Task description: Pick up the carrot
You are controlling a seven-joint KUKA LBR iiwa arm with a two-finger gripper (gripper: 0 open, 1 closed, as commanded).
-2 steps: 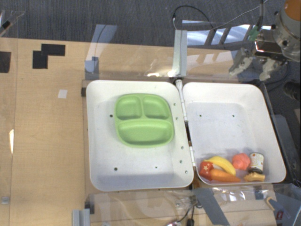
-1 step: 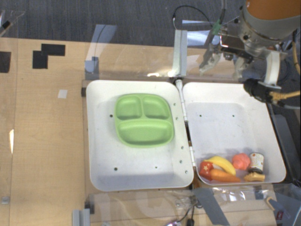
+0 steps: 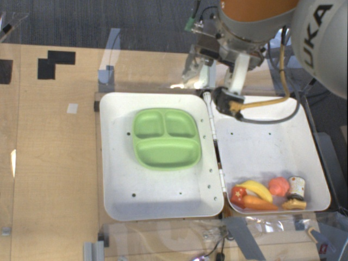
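Observation:
The carrot (image 3: 259,203) is orange and lies flat along the front wall of the right bin (image 3: 272,140), near that bin's front left corner. It touches a yellow banana (image 3: 256,189) just behind it. My gripper (image 3: 198,72) hangs over the back edge of the bins, close to where the two meet, far behind the carrot. Nothing shows in it.
Packed beside the carrot are a small red fruit (image 3: 237,193), a pink-red ball (image 3: 279,185), a small tin (image 3: 297,186) and a yellow-brown piece (image 3: 295,204). A green divided plate (image 3: 166,138) lies in the left bin (image 3: 117,189).

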